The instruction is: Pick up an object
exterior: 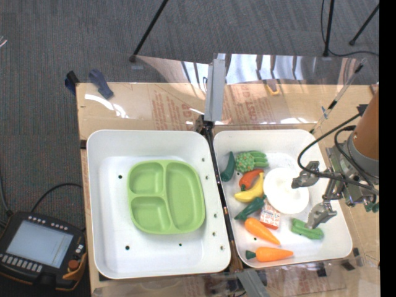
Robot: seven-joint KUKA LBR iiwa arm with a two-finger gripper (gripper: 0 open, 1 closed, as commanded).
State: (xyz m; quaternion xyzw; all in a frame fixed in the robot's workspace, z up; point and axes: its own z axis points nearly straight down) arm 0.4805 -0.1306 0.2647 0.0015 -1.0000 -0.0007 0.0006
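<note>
1. Nearest you in the right bin (337, 228) lie two carrots: one (270, 253) at the near wall, one (262, 231) just beyond it. Leave them unless you re-aim.
2. Your likeliest target is the small green vegetable (307, 229) near the bin's right side. It lies flat, just beside and slightly nearer than the lower finger.
3. The gripper (314, 195) hangs over the right bin with its fingers spread apart and nothing between them. One finger sits over the white plate (283, 189), the other by the green piece.
4. To do this well, I would centre the open fingers across the green piece's narrow width before descending, so the plate rim is not caught.
5. Farther off, a banana (250, 193), a red pepper (249, 177) and broccoli (245, 161) crowd together; avoid them.
6. The green divided plate (166, 197) sits in the left bin (102, 147).
</note>
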